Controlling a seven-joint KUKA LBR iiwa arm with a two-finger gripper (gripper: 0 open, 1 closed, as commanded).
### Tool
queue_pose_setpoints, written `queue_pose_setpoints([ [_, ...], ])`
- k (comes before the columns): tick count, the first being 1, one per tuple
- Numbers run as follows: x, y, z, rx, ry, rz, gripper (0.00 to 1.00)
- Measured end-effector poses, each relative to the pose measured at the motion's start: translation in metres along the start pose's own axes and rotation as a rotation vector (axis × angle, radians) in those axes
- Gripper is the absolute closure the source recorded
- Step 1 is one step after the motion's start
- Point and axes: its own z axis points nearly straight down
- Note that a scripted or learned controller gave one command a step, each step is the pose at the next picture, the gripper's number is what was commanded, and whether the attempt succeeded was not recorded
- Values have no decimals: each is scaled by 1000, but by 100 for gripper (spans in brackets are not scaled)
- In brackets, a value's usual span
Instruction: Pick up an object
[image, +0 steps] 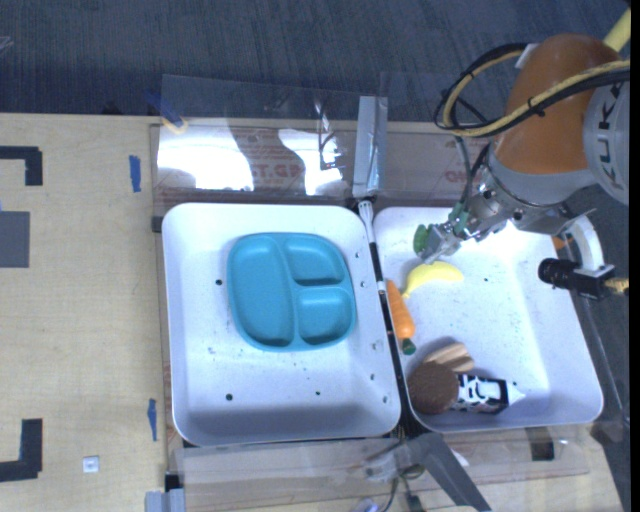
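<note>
My gripper (452, 232) is low over the back left part of the right bin (545, 330), with the grey arm and its orange band rising to the upper right. A small green object (424, 238) lies right at the gripper's tip, touching or nearly touching it. Just in front of it lies a yellow banana (433, 276). An orange carrot (400, 312) rests along the bin's left wall. At the front of the bin sit a brown round brush (436, 384) and a black and white object (484, 392).
The left bin (190, 360) holds a blue divided plate (290, 290). A clear panel and a grey post (368, 150) stand behind the bins. Yellow and black cables (470, 85) loop off the arm. A black fitting (565, 272) juts out near the right bin's right wall.
</note>
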Motion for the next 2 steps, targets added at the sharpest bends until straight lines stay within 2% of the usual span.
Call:
queue_pose_setpoints([
  [1, 13, 6, -21, -5, -4, 9, 100],
  [2, 32, 2, -94, -7, -5, 63, 100],
])
